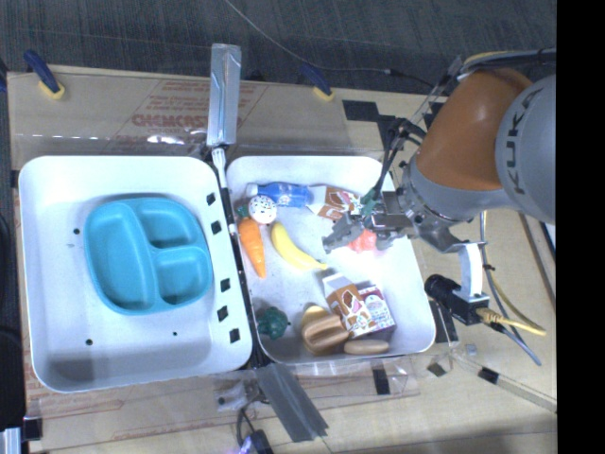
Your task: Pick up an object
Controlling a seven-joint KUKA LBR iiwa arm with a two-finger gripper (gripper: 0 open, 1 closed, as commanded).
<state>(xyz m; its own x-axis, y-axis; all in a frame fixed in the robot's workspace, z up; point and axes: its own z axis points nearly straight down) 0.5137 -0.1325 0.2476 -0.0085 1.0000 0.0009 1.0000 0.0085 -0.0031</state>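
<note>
the grey arm's fingers (352,235) hang low in the right white bin (408,263), just beside a small pink toy (364,242), right of the yellow banana (293,249); open or closed, i cannot tell

I see the table (529,414), light wood, carrying two white bins: the left bin (47,282) touches the right bin (416,291), with cardboard (170,112) just behind the left bin.
</note>
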